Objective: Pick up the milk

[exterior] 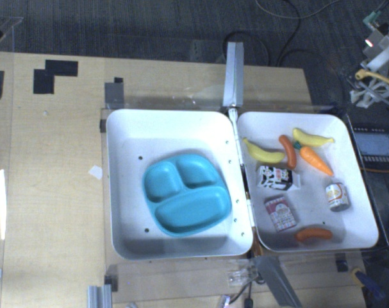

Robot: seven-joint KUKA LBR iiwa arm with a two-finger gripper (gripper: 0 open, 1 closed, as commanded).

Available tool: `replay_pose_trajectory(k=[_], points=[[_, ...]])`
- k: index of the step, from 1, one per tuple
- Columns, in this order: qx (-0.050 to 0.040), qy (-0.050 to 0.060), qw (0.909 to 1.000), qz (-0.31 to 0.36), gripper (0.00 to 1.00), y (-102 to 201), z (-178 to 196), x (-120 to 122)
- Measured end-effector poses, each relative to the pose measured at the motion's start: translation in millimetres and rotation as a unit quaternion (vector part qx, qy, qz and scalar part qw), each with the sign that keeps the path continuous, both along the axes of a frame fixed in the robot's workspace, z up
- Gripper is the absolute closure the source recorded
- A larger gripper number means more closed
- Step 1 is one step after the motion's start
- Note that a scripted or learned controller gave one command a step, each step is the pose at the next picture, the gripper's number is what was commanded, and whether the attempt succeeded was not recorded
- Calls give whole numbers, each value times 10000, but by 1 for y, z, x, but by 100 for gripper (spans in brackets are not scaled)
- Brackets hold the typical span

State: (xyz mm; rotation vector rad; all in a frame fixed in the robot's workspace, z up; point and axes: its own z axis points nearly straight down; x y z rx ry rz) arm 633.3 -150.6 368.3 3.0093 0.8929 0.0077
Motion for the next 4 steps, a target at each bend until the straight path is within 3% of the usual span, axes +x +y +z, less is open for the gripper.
replay_pose_trajectory(k=[4], points=[[-23, -54, 9998, 199, 100, 9, 44, 6]])
